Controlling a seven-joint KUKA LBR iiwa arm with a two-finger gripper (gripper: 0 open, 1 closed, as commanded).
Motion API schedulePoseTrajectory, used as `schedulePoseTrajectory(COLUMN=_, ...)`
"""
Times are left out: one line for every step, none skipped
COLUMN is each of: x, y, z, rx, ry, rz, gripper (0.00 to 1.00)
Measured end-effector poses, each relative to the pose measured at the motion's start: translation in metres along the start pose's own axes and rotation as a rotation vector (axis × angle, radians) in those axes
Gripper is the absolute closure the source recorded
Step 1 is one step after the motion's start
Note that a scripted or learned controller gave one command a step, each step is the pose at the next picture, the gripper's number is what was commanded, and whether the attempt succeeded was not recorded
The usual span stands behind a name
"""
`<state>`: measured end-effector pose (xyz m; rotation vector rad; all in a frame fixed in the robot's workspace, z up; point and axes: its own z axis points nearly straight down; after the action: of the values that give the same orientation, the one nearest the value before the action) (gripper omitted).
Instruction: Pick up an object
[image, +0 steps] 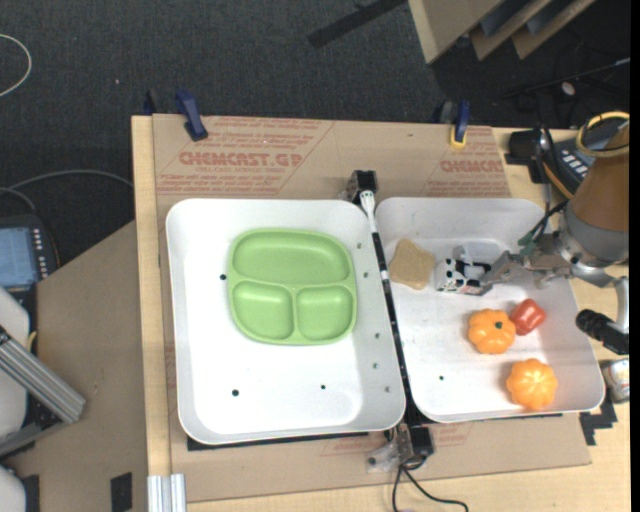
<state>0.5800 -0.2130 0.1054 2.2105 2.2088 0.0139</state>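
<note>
Camera view has the tool (478, 278) low in the right white bin (440, 395), at a small black-and-white toy (458, 276); whether its fingers are apart or together I cannot tell. Judged step: reaching to grasp. Next comes closing squarely, then lifting clear.

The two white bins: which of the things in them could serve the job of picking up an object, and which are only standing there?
For the job:
- end effector, low in the right bin
- black and white toy at its tip
- tan piece
- two orange pumpkins
- red piece

Just there:
- green divided tray in the left bin
- blue clamps
</note>
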Motion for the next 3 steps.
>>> schedulePoseTrajectory(x=-0.007, y=-0.09, z=0.019, rx=0.022, ry=0.017, rz=-0.002, gripper=0.0)
schedulePoseTrajectory(x=-0.008, y=-0.087, z=0.009, rx=0.017, ry=0.009, rz=-0.002, gripper=1.0)
schedulePoseTrajectory(x=0.056, y=-0.072, z=-0.046, rx=0.012, ry=0.004, rz=-0.007, gripper=1.0)
